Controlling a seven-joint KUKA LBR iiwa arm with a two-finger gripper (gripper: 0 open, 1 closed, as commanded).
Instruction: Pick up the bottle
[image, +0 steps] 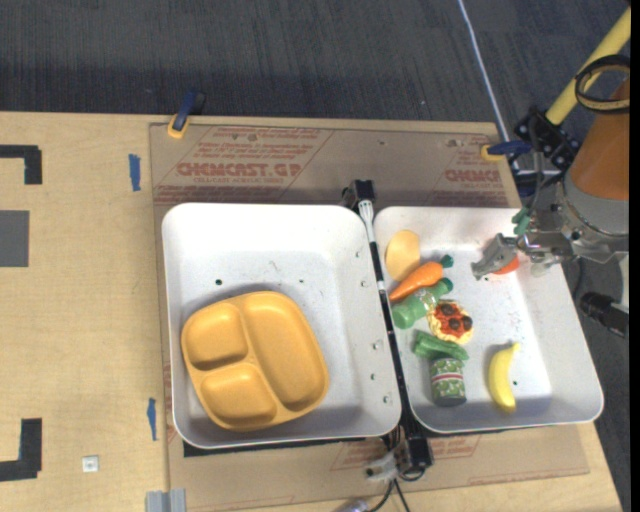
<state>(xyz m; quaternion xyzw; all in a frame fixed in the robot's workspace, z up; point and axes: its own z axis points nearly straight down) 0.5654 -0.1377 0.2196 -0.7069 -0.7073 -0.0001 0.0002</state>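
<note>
Bench surface: brown board carrying two white bins side by side. Gripper (497, 262) hangs over the right bin's (560, 395) far right portion; whether it is open or closed cannot be told. The bottle (448, 379) lies well apart from it, near the bin's front edge, just beside a banana (501, 376). The left bin (200, 240) holds a yellow divided tray (253, 358).
</note>
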